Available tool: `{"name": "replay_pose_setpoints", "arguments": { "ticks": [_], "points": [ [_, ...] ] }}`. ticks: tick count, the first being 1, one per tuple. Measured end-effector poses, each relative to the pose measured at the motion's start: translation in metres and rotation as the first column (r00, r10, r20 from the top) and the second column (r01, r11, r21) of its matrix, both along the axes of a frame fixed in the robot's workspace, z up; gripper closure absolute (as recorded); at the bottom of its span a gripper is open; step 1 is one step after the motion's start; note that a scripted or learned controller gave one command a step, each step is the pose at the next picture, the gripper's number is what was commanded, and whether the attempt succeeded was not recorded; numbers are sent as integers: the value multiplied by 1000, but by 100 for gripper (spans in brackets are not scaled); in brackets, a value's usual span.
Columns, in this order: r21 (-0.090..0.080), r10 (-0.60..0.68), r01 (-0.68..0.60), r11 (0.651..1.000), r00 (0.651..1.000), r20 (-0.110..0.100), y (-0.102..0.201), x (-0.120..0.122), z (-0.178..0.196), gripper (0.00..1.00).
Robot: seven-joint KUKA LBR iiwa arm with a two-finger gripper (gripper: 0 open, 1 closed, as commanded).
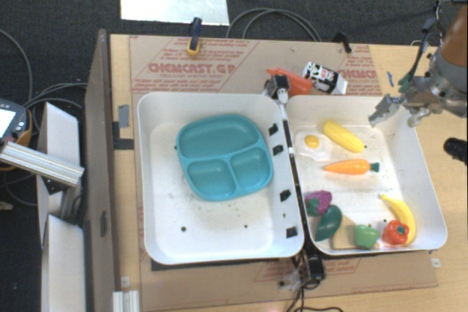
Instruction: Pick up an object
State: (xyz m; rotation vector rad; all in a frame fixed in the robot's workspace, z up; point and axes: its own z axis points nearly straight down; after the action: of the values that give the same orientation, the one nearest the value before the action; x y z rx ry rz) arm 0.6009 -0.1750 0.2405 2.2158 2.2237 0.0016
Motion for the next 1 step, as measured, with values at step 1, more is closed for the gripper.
{"name": "replay_pose_setpoints", "arguments": {
  "ticks": [1],
  "points": [
    [3,3,-3,1000,1000,-7,25,22,-87,0]
  ]
}}
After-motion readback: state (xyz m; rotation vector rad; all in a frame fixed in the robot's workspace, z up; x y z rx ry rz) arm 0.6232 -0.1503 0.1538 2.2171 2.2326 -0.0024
